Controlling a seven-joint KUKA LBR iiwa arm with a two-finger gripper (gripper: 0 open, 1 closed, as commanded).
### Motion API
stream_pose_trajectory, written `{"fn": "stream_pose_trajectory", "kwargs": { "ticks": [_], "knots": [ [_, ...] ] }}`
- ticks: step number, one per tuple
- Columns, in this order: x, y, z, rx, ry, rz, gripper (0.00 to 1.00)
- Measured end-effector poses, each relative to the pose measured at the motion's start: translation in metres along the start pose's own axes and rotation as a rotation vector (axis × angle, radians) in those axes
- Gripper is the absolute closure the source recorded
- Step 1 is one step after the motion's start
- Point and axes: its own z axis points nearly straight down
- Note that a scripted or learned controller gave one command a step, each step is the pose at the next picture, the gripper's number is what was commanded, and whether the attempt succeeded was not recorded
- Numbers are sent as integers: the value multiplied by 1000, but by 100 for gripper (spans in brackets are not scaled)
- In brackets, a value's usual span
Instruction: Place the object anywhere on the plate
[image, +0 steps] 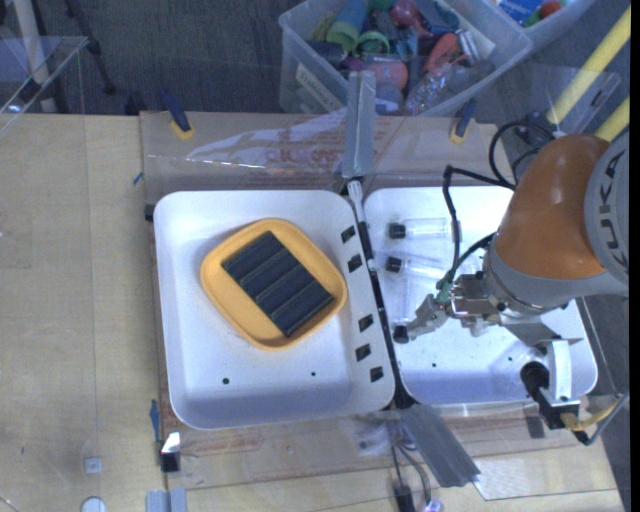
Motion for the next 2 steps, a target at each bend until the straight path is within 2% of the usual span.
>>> {"fn": "stream_pose_trajectory", "kwargs": {
  "ticks": [2],
  "knots": [
    [16,0,-2,0,0,68,0]
  ]
}}
